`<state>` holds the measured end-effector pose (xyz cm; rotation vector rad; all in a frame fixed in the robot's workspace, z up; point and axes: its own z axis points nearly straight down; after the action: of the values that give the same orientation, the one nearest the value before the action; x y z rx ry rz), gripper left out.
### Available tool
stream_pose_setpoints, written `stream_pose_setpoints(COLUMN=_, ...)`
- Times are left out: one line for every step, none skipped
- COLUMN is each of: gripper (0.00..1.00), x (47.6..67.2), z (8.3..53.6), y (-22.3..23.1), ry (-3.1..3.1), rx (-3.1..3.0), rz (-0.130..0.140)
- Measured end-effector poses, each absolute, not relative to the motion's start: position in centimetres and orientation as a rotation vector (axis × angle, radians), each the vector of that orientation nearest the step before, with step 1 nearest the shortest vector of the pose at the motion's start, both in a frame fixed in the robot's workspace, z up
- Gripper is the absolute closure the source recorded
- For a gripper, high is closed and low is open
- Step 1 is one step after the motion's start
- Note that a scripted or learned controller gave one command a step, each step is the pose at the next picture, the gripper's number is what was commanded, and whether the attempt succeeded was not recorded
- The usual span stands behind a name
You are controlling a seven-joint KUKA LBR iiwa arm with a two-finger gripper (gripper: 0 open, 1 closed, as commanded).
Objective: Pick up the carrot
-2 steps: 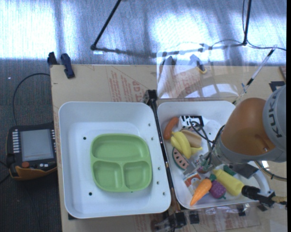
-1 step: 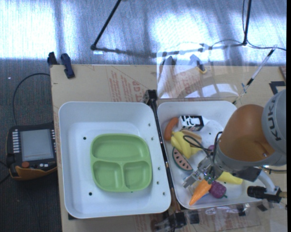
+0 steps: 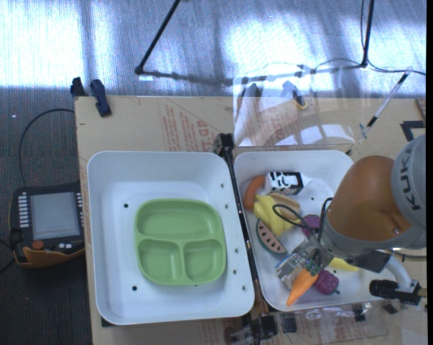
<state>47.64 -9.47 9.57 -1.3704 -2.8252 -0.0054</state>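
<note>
Carrot point(image 3: 301, 287) just under pincer point(image 3: 300, 266)

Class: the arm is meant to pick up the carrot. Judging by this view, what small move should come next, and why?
Probably a short descent: the gripper sits just above the carrot's thick end in the right bin, with the purple toy close beside, so it should stay centred.

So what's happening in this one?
The robot arm is reaching into the right bin, which holds toy food. Its gripper sits low right above the carrot near the bin's front edge, not lifted yet. The left bin holds a green divided plate.
</note>
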Motion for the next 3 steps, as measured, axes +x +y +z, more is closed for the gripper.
stream_pose_setpoints(gripper=1.00, x=47.7, z=18.7, y=0.0, ry=-2.613, rx=-1.741, rz=-0.003)
stream_pose_setpoints(gripper=1.00, x=47.5, z=18.5, y=3.8, ry=-2.189, rx=-2.247, rz=0.006)
stream_pose_setpoints(gripper=1.00, x=48.4, z=29.1, y=-7.2, ry=-2.304, rx=-2.145, rz=-0.002)
